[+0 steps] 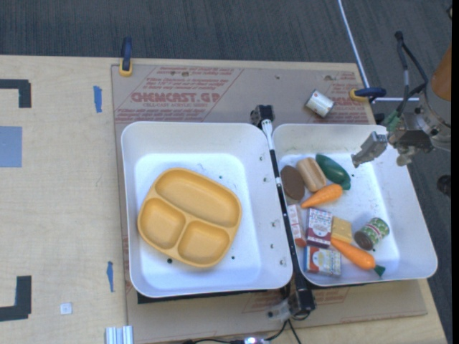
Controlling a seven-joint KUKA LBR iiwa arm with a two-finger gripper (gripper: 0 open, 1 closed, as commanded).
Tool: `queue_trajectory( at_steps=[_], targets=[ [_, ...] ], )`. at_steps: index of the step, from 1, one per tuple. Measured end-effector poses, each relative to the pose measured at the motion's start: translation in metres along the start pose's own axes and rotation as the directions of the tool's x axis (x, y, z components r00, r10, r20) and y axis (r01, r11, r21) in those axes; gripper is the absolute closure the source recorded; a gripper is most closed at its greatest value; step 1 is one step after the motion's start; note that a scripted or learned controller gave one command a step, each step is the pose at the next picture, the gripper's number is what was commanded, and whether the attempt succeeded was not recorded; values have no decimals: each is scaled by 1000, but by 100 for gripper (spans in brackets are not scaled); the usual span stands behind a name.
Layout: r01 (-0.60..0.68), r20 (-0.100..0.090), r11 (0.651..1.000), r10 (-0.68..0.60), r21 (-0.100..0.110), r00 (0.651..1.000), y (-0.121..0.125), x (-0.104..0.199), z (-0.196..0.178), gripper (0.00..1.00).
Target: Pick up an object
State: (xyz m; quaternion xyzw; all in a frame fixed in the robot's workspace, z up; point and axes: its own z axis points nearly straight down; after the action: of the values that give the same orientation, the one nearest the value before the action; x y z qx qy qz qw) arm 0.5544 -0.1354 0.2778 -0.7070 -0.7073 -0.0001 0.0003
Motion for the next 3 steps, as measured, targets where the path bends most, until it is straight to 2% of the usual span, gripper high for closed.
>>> queue_trajectory(
  at_steps=[1, 2, 3],
  targets=[
    [0, -1, 1000, 0, 3, 1000, 34, 6, 150, 0],
    [-1, 0, 1000, 1, -3, 1000, 2, 28, 191, 0],
    [-2, 1, 1000, 2, -8, 1000, 4, 28, 181, 100]
  ],
)
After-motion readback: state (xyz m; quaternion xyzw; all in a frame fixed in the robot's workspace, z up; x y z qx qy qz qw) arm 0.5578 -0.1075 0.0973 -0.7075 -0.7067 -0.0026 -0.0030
